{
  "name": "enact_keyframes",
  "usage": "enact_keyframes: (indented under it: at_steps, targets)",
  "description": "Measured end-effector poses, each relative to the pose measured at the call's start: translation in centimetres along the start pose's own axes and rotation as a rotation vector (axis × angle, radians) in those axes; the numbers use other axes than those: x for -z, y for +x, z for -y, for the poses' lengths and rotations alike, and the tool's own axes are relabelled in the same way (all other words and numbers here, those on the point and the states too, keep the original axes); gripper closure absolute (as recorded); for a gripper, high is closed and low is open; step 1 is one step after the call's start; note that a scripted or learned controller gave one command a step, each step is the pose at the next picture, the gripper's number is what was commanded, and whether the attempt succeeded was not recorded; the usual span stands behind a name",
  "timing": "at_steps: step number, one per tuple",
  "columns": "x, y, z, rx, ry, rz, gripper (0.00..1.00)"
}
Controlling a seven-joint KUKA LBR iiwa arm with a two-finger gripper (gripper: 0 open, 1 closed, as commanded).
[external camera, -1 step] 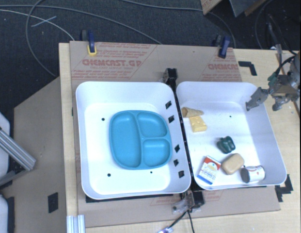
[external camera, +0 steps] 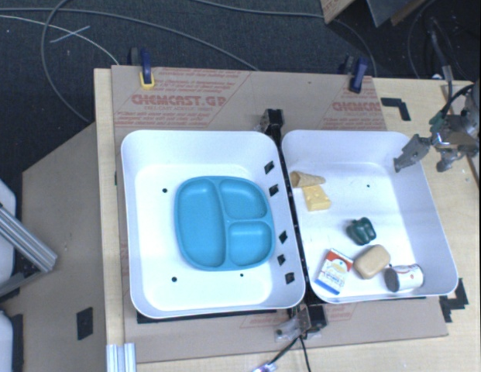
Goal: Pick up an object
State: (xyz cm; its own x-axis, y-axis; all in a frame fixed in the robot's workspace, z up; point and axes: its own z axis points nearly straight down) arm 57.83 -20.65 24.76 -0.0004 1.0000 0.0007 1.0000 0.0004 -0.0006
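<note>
The hand is hovering at the right edge of the frame, over the upper right rim of the right bin, grasping nothing; its fingers are too small to judge. The objects are lying lower in that bin. The tan block, sitting apart from the green piece, is looking like the easiest target: centre over it, then descend straight.

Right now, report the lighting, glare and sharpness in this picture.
Camera view: even, bright light; the white bins look nearly washed out, shadows soft; blue tray and the small objects reasonably sharp; gripper at the right edge slightly soft.
</note>
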Motion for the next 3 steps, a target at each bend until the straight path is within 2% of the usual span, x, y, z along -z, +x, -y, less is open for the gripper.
enact_keyframes:
  at_steps: [1,3]
  targets:
    - [-6.3,0.4,0.3,0.000,0.006,-0.002,0.00]
    - [-16.0,0.0,0.3,0.000,0.006,-0.002,0.00]
